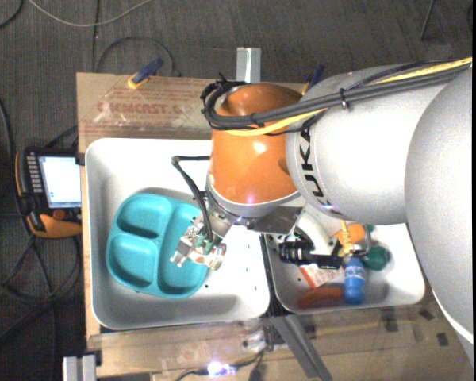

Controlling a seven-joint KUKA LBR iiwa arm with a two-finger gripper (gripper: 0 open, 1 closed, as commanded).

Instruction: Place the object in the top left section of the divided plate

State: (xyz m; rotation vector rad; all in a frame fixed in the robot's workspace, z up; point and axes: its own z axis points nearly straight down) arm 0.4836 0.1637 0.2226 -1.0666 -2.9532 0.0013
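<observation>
Gripper [197, 248] hovers over divided plate [147, 244]'s right edge; object unclear.

Plastics, metal and board around the divided plate

We see the turquoise divided plate [147, 244] as smooth, slightly glossy plastic; the white bin [103, 165] under it looks like smooth matt plastic. Above the plate, the arm's orange band [250, 153] shines glossy, and its grey shell [381, 149] has a satin sheen. Beyond the bin, the brown board [127, 105] looks matt, like cardboard.
</observation>
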